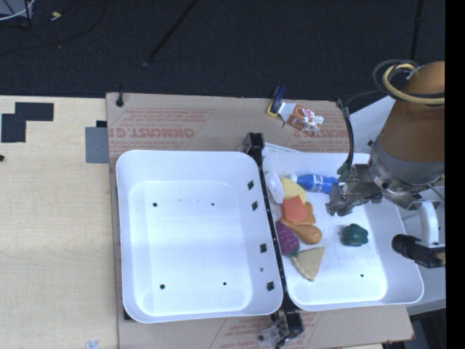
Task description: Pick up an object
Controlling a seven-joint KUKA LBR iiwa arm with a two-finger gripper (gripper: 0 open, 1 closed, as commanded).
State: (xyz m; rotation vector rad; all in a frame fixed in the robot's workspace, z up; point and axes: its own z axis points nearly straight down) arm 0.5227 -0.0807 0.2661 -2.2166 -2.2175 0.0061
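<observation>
Plastic bins on a cardboard sheet

The two white bins look of smooth, slightly glossy plastic; the brown sheet under them is matt cardboard, the bench top pale wood-like laminate, the toy foods smooth plastic.

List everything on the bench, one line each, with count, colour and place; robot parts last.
Left bin: one, white, left half of the bench.
Right bin: one, white, beside the left bin.
Blue bottle: one, blue with white end, top of the right bin.
Yellow item: one, under the bottle.
Orange-red item: one, left side of the right bin.
Orange oblong: one, below it.
Purple item: one, by the divider.
Tan wedge: one, lower left of the right bin.
Green item: one, dark green, alone mid-bin.
Gripper: one, dark, above the right bin.
Arm: one, orange band, from the right.
</observation>
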